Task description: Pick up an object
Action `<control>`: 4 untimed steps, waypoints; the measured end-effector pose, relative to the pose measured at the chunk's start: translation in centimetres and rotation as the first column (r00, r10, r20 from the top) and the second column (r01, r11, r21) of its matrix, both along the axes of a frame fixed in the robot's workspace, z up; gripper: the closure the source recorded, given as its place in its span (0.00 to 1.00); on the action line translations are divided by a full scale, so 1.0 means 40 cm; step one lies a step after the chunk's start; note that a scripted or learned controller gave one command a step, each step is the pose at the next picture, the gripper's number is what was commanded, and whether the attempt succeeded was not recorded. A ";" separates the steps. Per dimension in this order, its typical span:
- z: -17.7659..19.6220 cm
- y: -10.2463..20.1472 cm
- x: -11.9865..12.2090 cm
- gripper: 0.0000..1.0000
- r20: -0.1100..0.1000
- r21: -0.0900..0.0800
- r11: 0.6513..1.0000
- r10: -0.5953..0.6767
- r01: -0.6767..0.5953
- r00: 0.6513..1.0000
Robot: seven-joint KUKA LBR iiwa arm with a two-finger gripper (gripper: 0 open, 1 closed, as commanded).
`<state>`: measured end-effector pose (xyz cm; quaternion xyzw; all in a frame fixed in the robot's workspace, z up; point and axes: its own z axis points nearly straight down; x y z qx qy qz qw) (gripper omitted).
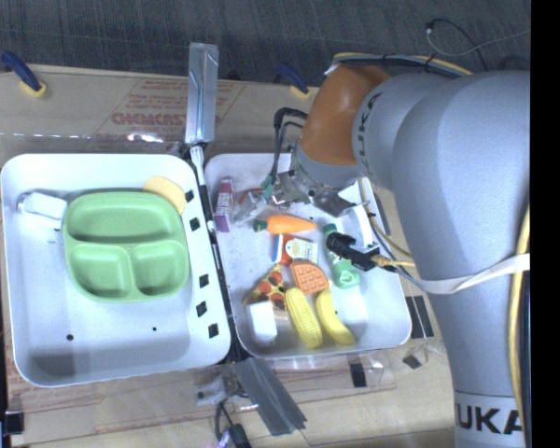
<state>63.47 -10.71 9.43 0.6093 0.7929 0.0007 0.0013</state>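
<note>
My gripper is down in the back part of the right bin, under the orange wrist band. Just in front of it lies an orange carrot, and a maroon bottle lies to its left by the bin wall. Nearer the front sit a small carton, a round waffle, a pizza slice, a corn cob, a banana, a white block and a green piece. The arm hides the bin's back right corner.
The left bin holds a green divided plate, a yellow piece at the plate's back right and a white piece at the back left. A metal divider runs between the bins.
</note>
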 end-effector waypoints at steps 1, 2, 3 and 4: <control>0.025 0.000 0.001 1.00 -0.001 -0.001 1.000 0.004 -0.004 1.000; -0.006 0.002 0.009 1.00 -0.002 -0.001 0.974 -0.228 0.228 0.974; -0.005 0.002 0.009 0.00 -0.002 -0.001 0.974 -0.228 0.228 0.974; -0.007 -0.087 -0.116 0.00 -0.007 -0.001 0.955 -0.297 0.297 0.955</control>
